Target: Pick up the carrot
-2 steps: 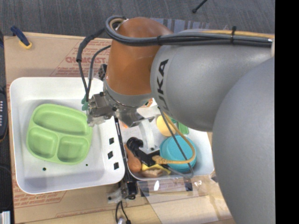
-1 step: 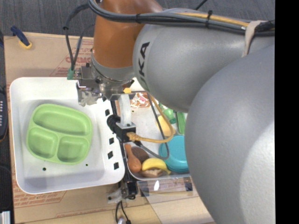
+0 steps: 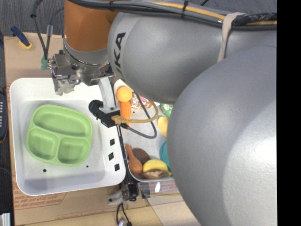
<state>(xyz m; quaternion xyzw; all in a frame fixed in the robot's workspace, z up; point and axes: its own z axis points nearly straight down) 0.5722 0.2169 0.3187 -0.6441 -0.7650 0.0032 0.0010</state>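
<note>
Ideally swing over from the left bin's (image 3: pixel 19 140) far edge toward the carrot (image 3: pixel 125 109) lying upright near the right bin's (image 3: pixel 141 178) left wall, beside the yellow ball (image 3: pixel 124 94), descend squarely astride it — gripper (image 3: pixel 63 84) state impossible to tell

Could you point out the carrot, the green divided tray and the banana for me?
carrot (image 3: pixel 125 110): camera view, middle of its orange body.
green divided tray (image 3: pixel 59 133): camera view, ridge between its compartments.
banana (image 3: pixel 155 165): camera view, middle of its yellow curve.
</note>
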